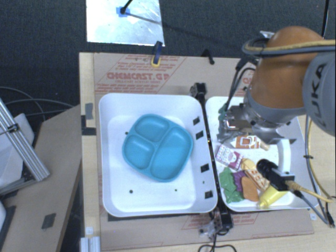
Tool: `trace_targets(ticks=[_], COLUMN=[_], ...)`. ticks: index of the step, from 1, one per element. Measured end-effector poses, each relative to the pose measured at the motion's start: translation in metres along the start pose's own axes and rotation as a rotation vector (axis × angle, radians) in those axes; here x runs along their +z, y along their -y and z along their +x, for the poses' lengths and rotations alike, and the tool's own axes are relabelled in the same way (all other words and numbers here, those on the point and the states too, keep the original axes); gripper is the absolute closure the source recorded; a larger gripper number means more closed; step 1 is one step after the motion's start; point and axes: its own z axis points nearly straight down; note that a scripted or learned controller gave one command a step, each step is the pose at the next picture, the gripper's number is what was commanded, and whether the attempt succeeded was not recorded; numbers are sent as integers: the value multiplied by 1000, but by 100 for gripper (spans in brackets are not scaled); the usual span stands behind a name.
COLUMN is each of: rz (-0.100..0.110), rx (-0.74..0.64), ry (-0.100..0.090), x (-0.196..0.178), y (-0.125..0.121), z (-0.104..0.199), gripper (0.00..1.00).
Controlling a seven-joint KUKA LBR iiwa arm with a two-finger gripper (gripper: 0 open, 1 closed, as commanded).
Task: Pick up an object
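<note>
My gripper (229, 126) hangs over the back half of the right bin (292, 206), under the bulky grey and orange wrist. Just in front of it lie an orange and white packet (247, 142) and a small pink and white carton (227, 155). Nearer the front edge sits a cluster of toy food: a green leafy piece (229, 186), a purple piece (239, 178), a striped orange and yellow piece (254, 176) and a yellow bottle (268, 197). The wrist hides the back of this bin.
The left bin (113, 193) holds a blue divided plate (157, 147) in its middle. A row of black clips (203, 151) runs along the wall between the two bins. A silver sheet (123, 14) lies beyond the bench.
</note>
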Motion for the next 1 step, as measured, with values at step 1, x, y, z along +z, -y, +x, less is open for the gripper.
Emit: trace_targets(ticks=[1], rz=[9], rx=[-10], ry=[-2], x=[-33], y=[9], z=[41], gripper=[100])
